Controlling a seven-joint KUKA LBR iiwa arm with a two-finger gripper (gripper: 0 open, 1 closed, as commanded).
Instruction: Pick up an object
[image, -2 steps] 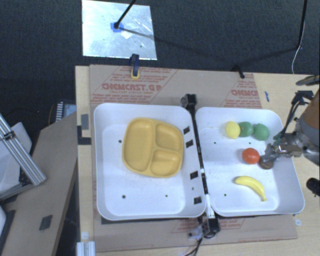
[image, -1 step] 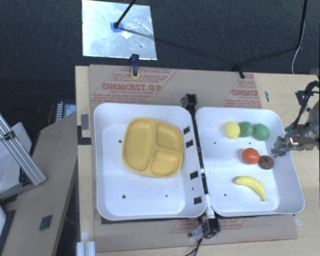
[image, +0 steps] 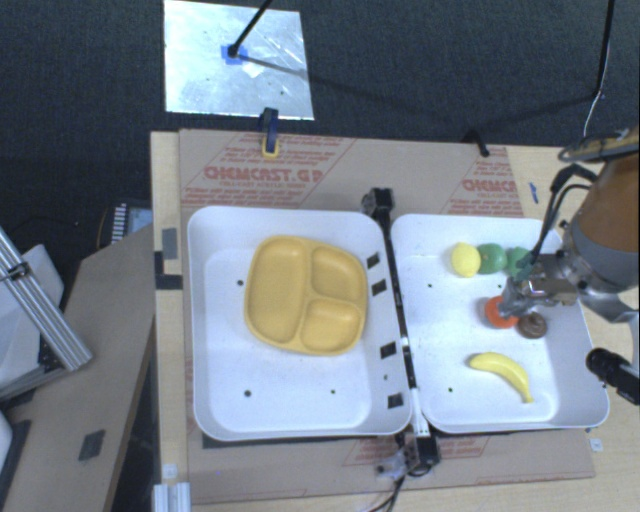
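Two white bins sit side by side on a cardboard-covered bench (image: 300, 165) over dark carpet, with a shiny foil sheet (image: 238, 58) on the floor behind and some aluminium framing (image: 35, 310) at far left. The left bin (image: 215, 400) has a yellow divided plate (image: 303, 294) in it, sitting about centre. The right bin (image: 450, 400) has the small stuff: a lemon (image: 465, 260) near the back, a green item (image: 492, 257) touching it on its right, a banana (image: 503, 373) near the front, and an orange-red round thing (image: 497, 313) in the middle right. From my end the gripper (image: 524, 295) is low over the right bin, right on top of the orange-red thing, partly covering it, with a small brown object (image: 533, 325) just beside it. I cannot tell how wide the gripper is set or whether it has hold of anything. The banana lies in front of the gripper, apart; the lemon lies behind and left of it, near.
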